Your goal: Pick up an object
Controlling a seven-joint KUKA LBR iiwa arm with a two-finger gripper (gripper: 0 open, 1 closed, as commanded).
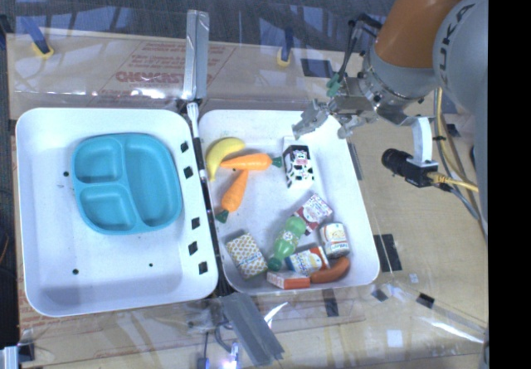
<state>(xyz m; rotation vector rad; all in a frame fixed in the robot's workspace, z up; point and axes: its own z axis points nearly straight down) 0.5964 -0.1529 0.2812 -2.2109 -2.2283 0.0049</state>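
My gripper [323, 128] hangs open over the far edge of the right bin [358, 201], with nothing between its fingers. Just below it stands a small black-and-white cow-print carton [297, 165]. To the left of the carton lie a yellow banana [221, 152] and two orange carrots [247, 162] [234, 191]. At the bin's near end sit a green bottle [287, 241], a small can [334, 236], a patterned box [246, 253], a red-brown sausage [331, 271] and a few small cartons [316, 209].
The left bin [50, 276] holds a blue divided plate [126, 182]. A metal divider post [197, 52] rises between the bins at the back. A black cable fitting [406, 165] sticks out to the right of the right bin.
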